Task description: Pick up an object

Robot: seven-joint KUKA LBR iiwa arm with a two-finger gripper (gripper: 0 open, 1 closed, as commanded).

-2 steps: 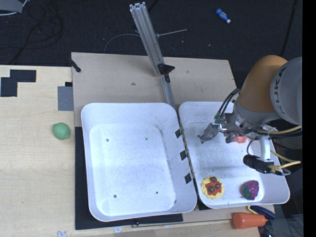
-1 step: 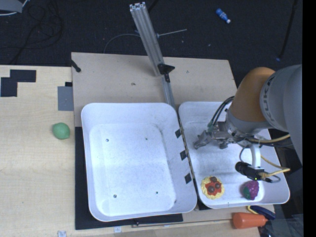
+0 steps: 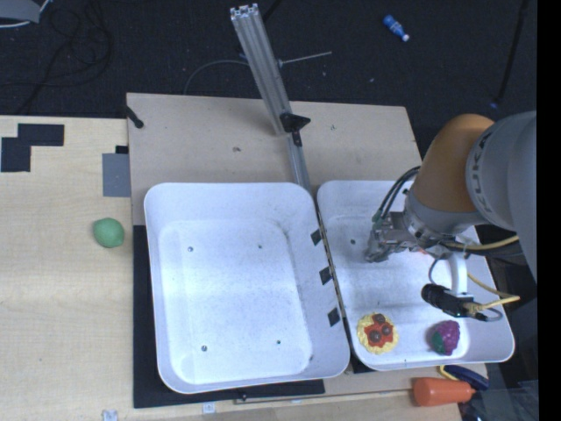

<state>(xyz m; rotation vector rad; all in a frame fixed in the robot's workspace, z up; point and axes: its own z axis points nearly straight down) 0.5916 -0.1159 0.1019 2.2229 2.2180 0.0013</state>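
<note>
The gripper (image 3: pixel 379 246) hangs over the bare middle of the right bin (image 3: pixel 351 202), near the divide with the left bin (image 3: pixel 175 202); how wide it stands cannot be told. A yellow and red toy (image 3: pixel 377 332) and a purple toy (image 3: pixel 444 337) lie along the right bin's near rim, well apart from the gripper. A green ball (image 3: pixel 109 232) rests on the surface (image 3: pixel 53 305) beyond the left bin.

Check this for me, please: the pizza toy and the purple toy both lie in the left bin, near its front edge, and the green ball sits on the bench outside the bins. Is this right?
Not quite. The camera view shows the pizza toy and the purple toy in the right bin, not the left one. The rest holds: both lie near its front edge, and the green ball sits on the bench outside the bins.
</note>
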